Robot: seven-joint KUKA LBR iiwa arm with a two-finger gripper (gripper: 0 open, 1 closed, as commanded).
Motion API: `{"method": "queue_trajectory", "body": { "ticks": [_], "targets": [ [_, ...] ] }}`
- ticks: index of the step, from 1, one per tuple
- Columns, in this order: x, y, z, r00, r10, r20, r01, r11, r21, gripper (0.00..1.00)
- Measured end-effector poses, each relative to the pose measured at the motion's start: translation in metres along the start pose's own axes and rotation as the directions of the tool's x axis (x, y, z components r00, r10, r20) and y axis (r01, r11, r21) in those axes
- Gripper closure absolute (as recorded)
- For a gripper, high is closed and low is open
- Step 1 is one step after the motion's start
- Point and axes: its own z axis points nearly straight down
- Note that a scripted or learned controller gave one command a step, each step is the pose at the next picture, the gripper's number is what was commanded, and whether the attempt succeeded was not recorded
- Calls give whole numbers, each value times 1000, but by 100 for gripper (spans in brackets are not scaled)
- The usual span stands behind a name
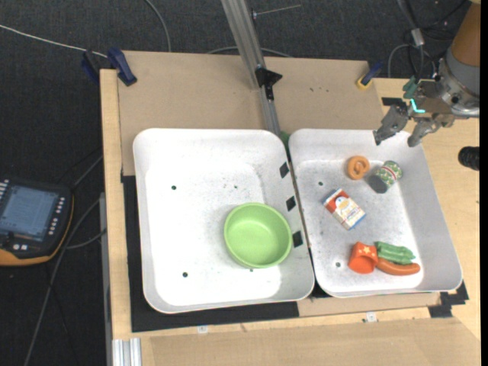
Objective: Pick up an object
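Nothing is picked up yet: the grey two-finger tool (406,131) hangs open and empty over the right white bin's (438,204) far edge (toys lie below), nearest the small orange round toy (357,167).

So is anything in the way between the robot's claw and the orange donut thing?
Nothing visible is. The gripper hangs open above the right bin's far edge, and the donut lies just below and left of it with bare bin floor between. The small can sits beside the donut, not in front.
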Motion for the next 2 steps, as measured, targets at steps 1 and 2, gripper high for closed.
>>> {"method": "queue_trajectory", "body": {
  "ticks": [1,2],
  "targets": [
    [0,0,0,1000,0,0,0,1000,0,0],
    [4,2,62,1000,0,-1,0,1000,5,0]
  ]
}}
